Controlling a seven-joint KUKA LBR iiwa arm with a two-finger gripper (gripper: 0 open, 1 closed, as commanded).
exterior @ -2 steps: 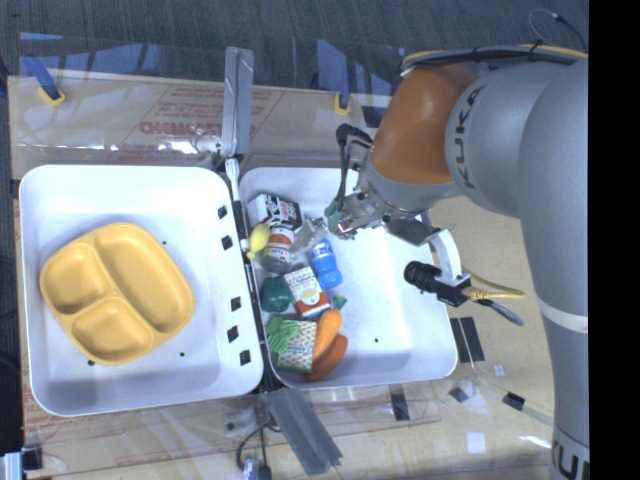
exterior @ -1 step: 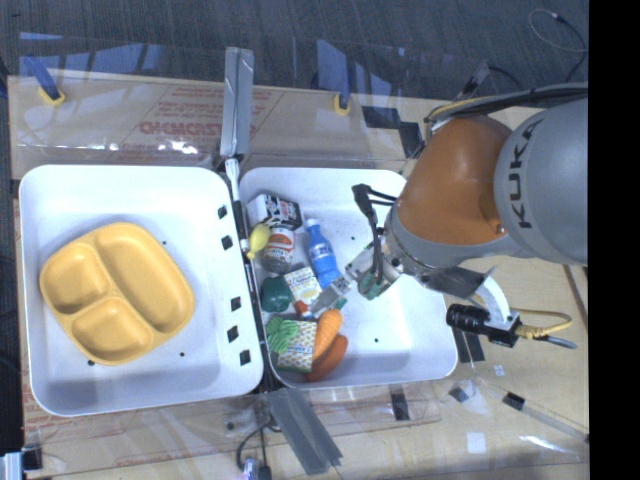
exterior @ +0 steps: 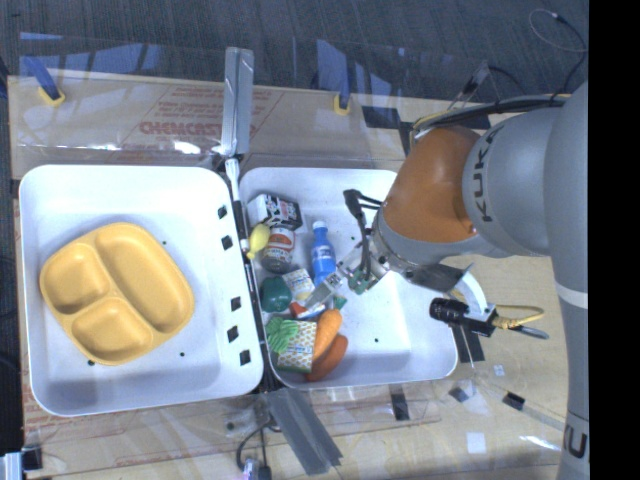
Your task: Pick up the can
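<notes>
Note that the pincer [exterior: 335, 290] hangs low in the right bin [exterior: 425, 353], its grip state indiscernible, near the blue bottle [exterior: 321, 252], while the can [exterior: 279, 251] stands apart at the bin's left.

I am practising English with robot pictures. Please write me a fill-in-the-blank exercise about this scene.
1. The yellow divided tray lies in the ____ bin.
2. The can stands beside a bottle of ____ colour.
3. The carrot lies near the right bin's ____ edge.
4. The gripper hangs over the ____ bin.

Missing words: left; blue; front; right
</notes>
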